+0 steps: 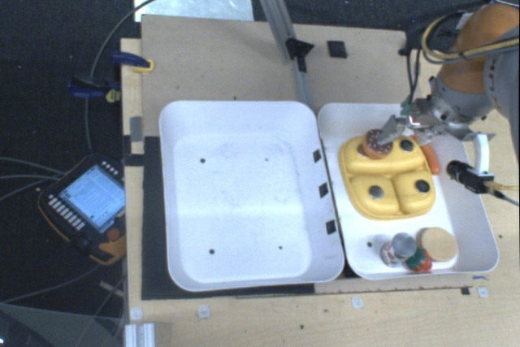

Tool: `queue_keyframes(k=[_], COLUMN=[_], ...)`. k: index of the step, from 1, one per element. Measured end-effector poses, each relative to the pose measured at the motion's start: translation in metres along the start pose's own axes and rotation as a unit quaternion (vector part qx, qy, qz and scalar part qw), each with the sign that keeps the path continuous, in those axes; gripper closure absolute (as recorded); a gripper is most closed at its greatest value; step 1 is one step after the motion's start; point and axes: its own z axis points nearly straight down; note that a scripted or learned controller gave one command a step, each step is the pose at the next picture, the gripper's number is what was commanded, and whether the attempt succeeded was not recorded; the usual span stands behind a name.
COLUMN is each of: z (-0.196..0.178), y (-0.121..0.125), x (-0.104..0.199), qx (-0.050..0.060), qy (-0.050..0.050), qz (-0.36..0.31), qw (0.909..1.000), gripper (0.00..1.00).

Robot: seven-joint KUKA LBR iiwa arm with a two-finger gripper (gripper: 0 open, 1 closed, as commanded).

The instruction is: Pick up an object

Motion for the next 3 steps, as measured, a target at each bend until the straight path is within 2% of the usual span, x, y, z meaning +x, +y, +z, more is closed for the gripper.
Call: queue_keyframes(k=[1,3], z=[-0.01,-0.1], y=[0.001,0.008], x=[0.0,0.001], qx=[-0.001,0.002], qy=[0.0,0.001], qz=[-0.001,-0.001], qw=[1.0,1.0], gripper=[1.0,1.0])
